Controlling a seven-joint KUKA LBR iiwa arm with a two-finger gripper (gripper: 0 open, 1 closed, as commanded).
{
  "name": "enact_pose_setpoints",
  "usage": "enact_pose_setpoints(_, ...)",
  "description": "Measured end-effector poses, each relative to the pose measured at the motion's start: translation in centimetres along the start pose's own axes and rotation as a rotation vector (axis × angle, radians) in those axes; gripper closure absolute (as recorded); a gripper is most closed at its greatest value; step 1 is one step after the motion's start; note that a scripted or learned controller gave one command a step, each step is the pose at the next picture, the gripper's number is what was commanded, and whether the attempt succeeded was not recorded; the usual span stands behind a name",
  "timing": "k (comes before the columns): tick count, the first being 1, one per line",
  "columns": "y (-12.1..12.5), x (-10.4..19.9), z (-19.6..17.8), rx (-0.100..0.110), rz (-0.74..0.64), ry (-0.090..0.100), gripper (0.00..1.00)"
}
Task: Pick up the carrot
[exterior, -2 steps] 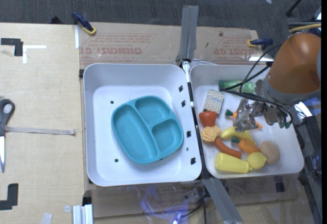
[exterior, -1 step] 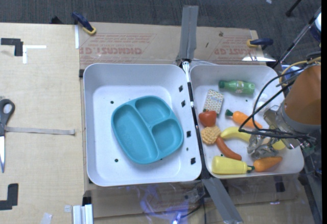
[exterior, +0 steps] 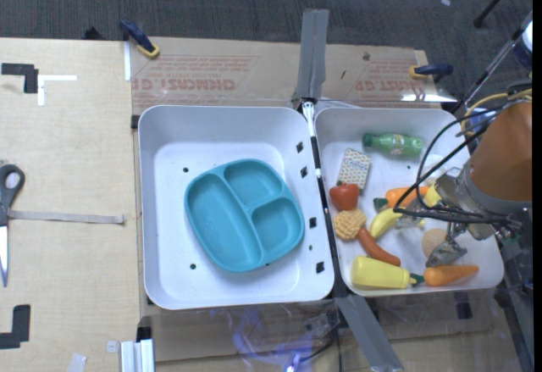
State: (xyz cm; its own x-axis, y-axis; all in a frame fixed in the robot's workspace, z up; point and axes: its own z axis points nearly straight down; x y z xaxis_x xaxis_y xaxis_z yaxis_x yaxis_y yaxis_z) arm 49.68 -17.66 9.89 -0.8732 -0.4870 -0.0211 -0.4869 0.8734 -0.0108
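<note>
Two white bins side by side on the bench. Left bin in the middle of the frame, with a blue plate split into three parts lying in it. Right bin at the right of the frame, full of toy food.

Carrot at the lower right corner of the right bin, lying flat along the bottom wall, orange, with a bit of green at its left end. Just left of it, a yellow block. Above that, a long red-orange stick lying at a slant. A bumpy yellow ball near the wall between the bins, and a red piece just above it. A banana near the middle. A checked cracker higher up. A green bottle on its side near the top wall. A pale round thing just above the carrot.

Arm at the right edge of the frame, orange band showing, with cables looping around it. Jaws low over the right bin, right above the carrot and very close to it. Open or closed: cannot tell. Nothing seen held between them.

Scissors at the far left edge of the bench. Two blue clamps on the brown card above the bins.
</note>
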Motion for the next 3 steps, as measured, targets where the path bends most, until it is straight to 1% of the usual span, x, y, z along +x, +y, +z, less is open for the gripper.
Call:
enact_pose_setpoints(1, -1.7, -6.1, 0.7, -0.007, 0.191, 0.017, 0.00)
enact_pose_setpoints(2, -6.1, -7.5, 0.8, -0.005, 0.357, 0.017, 0.00)
enact_pose_setpoints(3, -6.2, -7.7, -0.3, -0.002, 0.356, 0.012, 1.00)
